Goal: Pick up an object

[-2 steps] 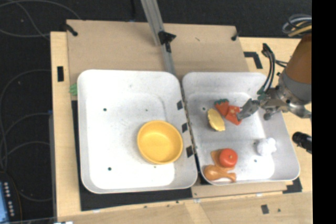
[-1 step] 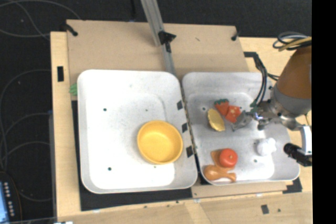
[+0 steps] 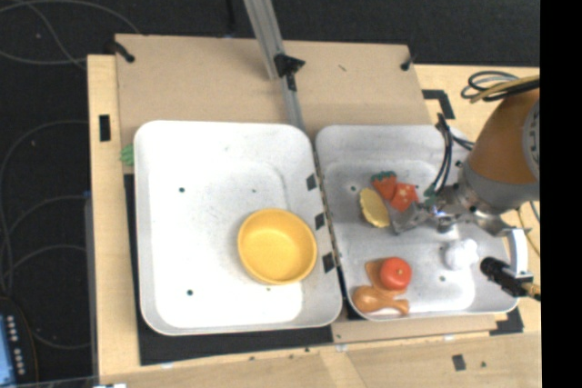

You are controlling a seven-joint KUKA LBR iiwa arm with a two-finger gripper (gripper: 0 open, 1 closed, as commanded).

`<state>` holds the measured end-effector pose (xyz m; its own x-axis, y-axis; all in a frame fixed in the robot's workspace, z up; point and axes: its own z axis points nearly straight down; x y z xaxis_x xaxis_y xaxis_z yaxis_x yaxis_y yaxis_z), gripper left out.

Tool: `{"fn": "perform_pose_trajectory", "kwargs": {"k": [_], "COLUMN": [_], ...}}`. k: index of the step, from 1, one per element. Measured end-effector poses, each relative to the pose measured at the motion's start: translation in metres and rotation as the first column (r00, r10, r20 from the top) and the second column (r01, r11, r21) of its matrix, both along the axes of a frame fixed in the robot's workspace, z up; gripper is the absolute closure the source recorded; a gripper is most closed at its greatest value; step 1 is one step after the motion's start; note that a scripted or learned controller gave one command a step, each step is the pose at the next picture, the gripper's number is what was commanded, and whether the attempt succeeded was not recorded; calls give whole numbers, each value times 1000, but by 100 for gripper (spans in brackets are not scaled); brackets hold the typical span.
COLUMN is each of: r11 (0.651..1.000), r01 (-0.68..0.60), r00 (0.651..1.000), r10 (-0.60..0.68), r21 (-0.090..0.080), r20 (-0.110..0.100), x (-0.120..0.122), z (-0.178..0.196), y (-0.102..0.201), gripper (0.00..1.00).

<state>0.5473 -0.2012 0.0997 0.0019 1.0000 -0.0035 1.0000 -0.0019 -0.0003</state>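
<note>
In the right bin (image 3: 364,145), my gripper (image 3: 403,220) reaches in from the right, low over the floor. Its tip sits right beside a yellow lemon-shaped piece (image 3: 372,208) and just below a red-orange toy with a green top (image 3: 395,189). Nothing visibly sits in its grip. Nearer the front lie a red tomato (image 3: 395,272) and a tan gourd-shaped piece (image 3: 378,300). A small white object (image 3: 459,253) rests under the wrist, partly covered by it.
A yellow bowl (image 3: 276,244) stands in the left bin (image 3: 182,168), close to the divider between the bins. A slanted metal pole (image 3: 264,14) rises behind the bins. Cables (image 3: 496,86) lie at the bench's right rear.
</note>
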Motion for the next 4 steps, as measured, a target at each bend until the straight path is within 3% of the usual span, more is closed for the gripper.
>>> {"fn": "perform_pose_trajectory", "kwargs": {"k": [1,4], "r11": [1000,1000], "r01": [4,-7], "r00": [1000,1000], "r10": [-4,7], "r21": [1,2], "r20": [6,7], "x": [1,13], "z": [12,177], "y": [0,0], "gripper": [100,100]}}
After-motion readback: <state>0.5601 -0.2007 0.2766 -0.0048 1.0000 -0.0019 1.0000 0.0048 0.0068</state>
